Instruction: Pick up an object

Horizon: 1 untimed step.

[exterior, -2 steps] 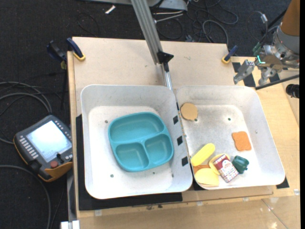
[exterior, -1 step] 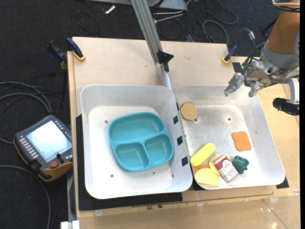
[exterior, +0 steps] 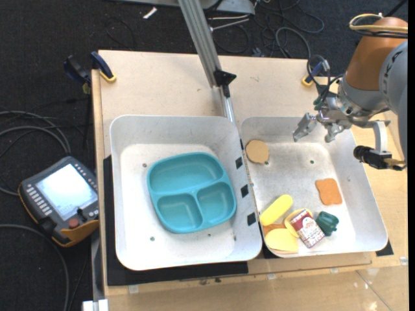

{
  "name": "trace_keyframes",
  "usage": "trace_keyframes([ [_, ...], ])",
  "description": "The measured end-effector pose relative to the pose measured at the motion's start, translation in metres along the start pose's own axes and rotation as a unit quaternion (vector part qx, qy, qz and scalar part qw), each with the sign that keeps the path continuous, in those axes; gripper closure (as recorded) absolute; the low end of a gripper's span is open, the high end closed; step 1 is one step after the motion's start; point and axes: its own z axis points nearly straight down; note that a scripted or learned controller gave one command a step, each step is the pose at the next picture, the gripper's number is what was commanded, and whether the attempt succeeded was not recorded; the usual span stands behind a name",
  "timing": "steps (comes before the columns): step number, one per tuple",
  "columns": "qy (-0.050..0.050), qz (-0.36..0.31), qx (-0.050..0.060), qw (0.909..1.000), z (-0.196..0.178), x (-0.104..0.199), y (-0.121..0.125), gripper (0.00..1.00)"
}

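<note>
Two-finger gripper (exterior: 318,129) hanging above the far edge of the right bin (exterior: 366,193), metal fingers (exterior: 302,129) spread apart, nothing between them. Grey arm (exterior: 373,76) entering from the right, orange band just above the wrist, wrist tilted so the fingers slant down and leftward toward the bin floor. Black cable looping near the wrist beside a yellow clamp (exterior: 307,80) on the bench edge. Inside the right bin: round tan cookie-like piece (exterior: 257,151) near the far-left corner, well apart from the gripper; orange toast-shaped slab (exterior: 329,190) toward the right side; yellow banana-like piece (exterior: 276,208) near the left wall; flat yellow half-round piece (exterior: 281,240) at the near edge; small red-and-white box (exterior: 306,228) just beside it, printing on its face too small to read; dark green pepper-like toy (exterior: 327,222) touching the box on its right. Left bin (exterior: 123,173) holding a teal divided plate (exterior: 191,190) with three compartments, lying flat near the middle. Aluminium pole (exterior: 201,34) slanting down from the top to the seam between the bins. Handheld control pendant (exterior: 61,199) with a lit screen on the dark floor at the left, text on it unreadable.
</note>
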Motion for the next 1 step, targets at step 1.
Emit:
trace_keyframes([
  [1,0.000,0.000,0.000,1.0000,0.0539,0.0012,-0.0008,0.00],
])
